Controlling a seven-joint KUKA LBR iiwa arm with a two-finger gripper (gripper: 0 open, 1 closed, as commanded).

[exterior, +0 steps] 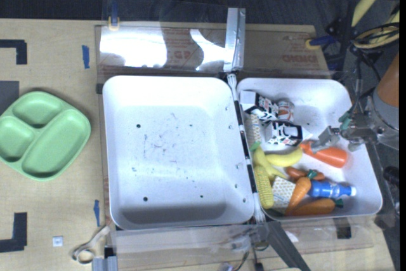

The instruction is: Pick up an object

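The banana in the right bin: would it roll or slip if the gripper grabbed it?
The banana looks smooth and curved, so it may slip between fingers. Its bend probably stops rolling. It rests on other toys like the corn cob, so a nudge could shift it.

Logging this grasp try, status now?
Two-finger gripper over right white bin, grip unclear. Orange carrot-shaped toy right beneath it. Yellow banana and blue-capped bottle crowd close by.

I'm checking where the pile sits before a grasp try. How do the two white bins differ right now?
The left bin shows a bare white floor with faint scuff marks, while the right bin holds a heap of toy food: a banana, a corn cob, carrots and a blue bottle. The gripper hangs over the right bin, not the left bin. Both are shallow, white and round-cornered.
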